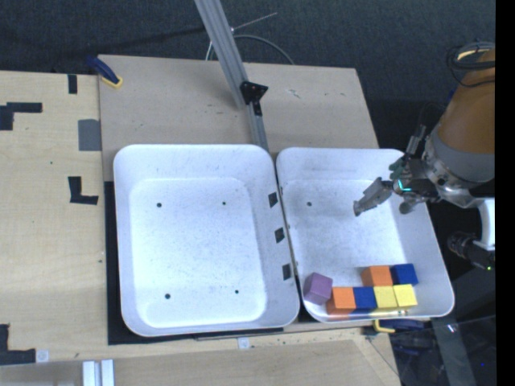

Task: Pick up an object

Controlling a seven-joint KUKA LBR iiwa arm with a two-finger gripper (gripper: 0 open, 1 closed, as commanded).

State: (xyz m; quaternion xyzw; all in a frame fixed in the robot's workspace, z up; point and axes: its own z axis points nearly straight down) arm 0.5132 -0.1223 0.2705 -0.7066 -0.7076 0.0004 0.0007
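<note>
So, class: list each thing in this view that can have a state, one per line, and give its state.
gripper: above the right bin, holding nothing
right bin: holds the blocks along its near edge
purple block: resting, tilted
blocks: packed together, touching
left bin: no objects inside

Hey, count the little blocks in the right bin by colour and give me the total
Small cube blocks lying in the right white bin, along its near edge:
Purple: 1
Orange: 2
Blue: 2
Yellow: 2
Total: 7
</note>
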